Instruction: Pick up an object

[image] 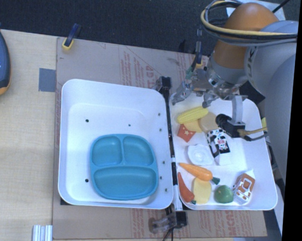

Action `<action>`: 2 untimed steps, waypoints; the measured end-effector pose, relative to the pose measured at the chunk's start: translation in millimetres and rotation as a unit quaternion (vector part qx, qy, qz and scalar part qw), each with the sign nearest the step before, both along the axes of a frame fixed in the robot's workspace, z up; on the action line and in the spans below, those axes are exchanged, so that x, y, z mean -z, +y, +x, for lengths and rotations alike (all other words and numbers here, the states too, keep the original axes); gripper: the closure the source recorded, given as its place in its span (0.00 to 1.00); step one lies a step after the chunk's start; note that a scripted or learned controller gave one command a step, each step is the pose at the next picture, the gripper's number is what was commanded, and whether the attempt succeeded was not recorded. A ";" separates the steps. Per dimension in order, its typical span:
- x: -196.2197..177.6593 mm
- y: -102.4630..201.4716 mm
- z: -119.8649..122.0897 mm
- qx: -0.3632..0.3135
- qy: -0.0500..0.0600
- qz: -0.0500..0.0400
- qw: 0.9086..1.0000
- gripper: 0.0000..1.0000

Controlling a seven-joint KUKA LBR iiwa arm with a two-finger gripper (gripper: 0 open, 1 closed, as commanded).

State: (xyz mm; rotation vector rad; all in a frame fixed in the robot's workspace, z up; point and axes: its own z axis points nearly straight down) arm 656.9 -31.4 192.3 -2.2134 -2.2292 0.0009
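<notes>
Two metal fingers of the gripper (193, 95) are hanging spread and empty over the right bin (265, 152), just above the toy corn cob (192, 115), seemingly lining up a grasp.

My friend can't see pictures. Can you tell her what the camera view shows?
A grey and orange robot arm's claw hangs over the back of the right white bin, which holds toy food like corn and a carrot. The left white bin holds a blue divided plate.

Red cardboard (144, 70) print, too blurred
</notes>
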 end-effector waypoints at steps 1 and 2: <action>-13.0 -23.9 -59.0 0.003 0.003 -0.001 1.000 0.00; 1.8 -19.6 -99.0 0.003 0.004 0.000 1.000 0.00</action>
